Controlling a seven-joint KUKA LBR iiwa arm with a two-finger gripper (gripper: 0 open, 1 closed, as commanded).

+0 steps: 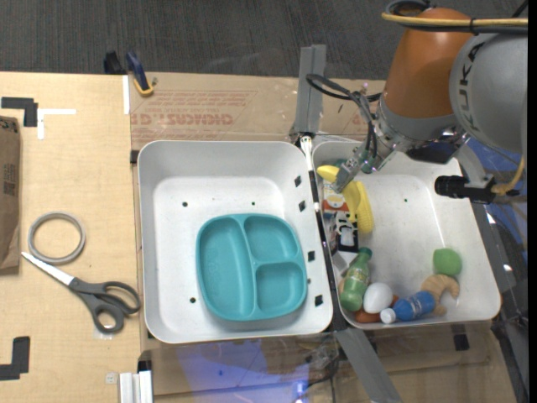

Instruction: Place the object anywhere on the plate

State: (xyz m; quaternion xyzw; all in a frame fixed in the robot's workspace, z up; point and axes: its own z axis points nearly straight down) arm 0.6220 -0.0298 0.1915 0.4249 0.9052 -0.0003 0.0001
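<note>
A teal divided plate [250, 265] lies in the left white bin [168, 191], with nothing on it. My gripper [359, 164] hangs over the back left corner of the right bin [419, 200], just above the top end of a yellow banana [362, 206]. A small yellow piece [327, 173] lies right beside the gripper, against the bin wall. I cannot see anything lifted off the bin floor.
The right bin also holds a printed carton [344, 227], a green bottle [357, 277], a white egg [377, 295], a blue bottle [413, 306], a green lump [447, 261] and a tan piece [442, 287]. Scissors [92, 294] and a tape ring [56, 236] lie on the bench at the left.
</note>
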